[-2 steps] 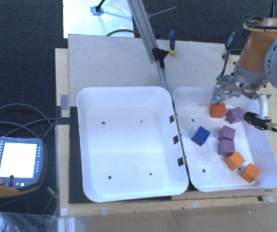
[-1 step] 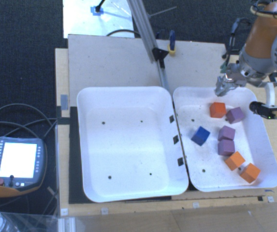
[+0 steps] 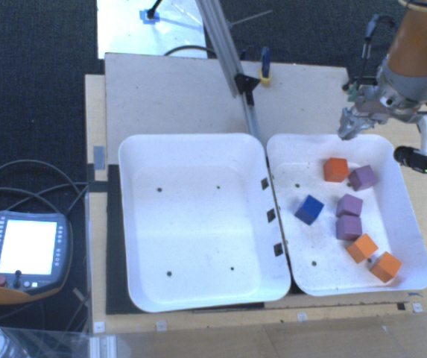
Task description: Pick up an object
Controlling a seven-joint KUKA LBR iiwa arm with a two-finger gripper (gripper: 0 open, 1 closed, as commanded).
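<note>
Two shallow white bins lie side by side on the bench [image 3: 302,88]: the left bin [image 3: 135,200] fills the middle of the frame, and the right bin [image 3: 410,222] at centre right holds seven small blocks.

Arm: grey, with an orange band [image 3: 416,36], at the upper right corner. Its gripper [image 3: 349,129] hangs above the far rim of the right bin, up and right of the nearest block and apart from every block. The fingers point down; whether they are apart or together cannot be told.

Blocks, all roughly cubes with no clear long axis:
- Blue block [image 3: 309,209], at the left of the group, turned corner-on to the bin wall, apart from the others.
- Orange block [image 3: 335,170], uppermost, nearly square to the frame.
- Purple block [image 3: 363,177], just right of it, tilted, touching or nearly so.
- Purple block [image 3: 349,204] and purple block [image 3: 348,227], one above the other, touching.
- Orange block [image 3: 361,247] and orange block [image 3: 385,267], at lower right, both turned diagonally, close together.

Pendant [image 3: 23,256]: screen lit, at lower left, off the bench.
</note>
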